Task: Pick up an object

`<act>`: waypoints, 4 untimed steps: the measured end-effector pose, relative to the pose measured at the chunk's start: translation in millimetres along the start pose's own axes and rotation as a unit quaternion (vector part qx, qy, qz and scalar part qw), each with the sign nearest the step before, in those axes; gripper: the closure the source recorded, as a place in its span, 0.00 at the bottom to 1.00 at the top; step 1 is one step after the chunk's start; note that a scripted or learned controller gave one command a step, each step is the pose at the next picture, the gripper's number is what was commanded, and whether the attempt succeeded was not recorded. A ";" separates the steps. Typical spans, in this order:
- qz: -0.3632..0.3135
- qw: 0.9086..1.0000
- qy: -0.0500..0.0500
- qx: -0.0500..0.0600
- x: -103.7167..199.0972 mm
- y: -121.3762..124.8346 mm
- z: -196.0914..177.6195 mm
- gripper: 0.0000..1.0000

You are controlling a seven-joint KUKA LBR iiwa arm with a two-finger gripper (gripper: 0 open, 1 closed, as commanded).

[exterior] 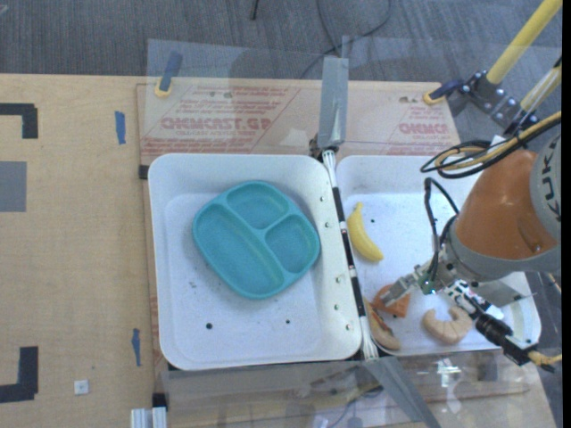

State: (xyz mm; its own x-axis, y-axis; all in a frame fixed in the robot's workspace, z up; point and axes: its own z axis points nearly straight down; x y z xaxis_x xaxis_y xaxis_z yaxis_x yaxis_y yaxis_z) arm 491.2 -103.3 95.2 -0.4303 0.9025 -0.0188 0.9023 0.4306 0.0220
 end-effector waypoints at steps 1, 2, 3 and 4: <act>-0.078 0.997 0.005 0.002 -20.0 38.8 1.5 0.00; -0.071 0.997 0.001 -0.002 -6.3 18.6 0.2 0.00; -0.120 0.993 0.001 -0.003 1.3 -0.7 -0.2 0.00; -0.029 1.000 0.004 0.002 5.0 -4.0 0.9 0.00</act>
